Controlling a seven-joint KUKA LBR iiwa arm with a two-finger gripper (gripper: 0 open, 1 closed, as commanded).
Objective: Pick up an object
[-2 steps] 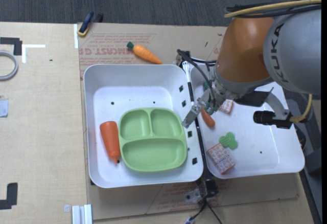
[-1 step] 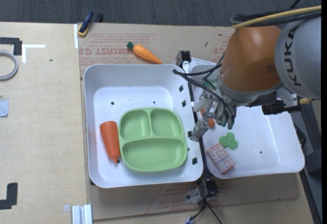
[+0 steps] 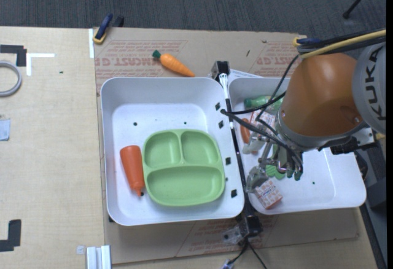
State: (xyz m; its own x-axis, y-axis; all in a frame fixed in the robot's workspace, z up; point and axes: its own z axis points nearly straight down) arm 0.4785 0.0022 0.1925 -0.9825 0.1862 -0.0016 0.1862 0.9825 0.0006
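Note:
My gripper point(image 3: 280, 167) hangs low over the front left part of the right bin point(image 3: 344, 194), under the orange wrist band. Just below it in the view lies a small white and red packet point(image 3: 268, 193), near the bin's front left corner; whether they touch is unclear. A green object point(image 3: 257, 102) lies at the back of that bin, and an orange piece point(image 3: 245, 133) and a pale item point(image 3: 250, 147) sit by its left wall. The arm hides much of this bin.
The left bin point(image 3: 116, 99) holds a green divided plate point(image 3: 183, 167) and an orange cylinder point(image 3: 132, 168) beside it on the left. A toy carrot point(image 3: 174, 64) lies on the cardboard behind the bins. Cables cross the wall between the bins.

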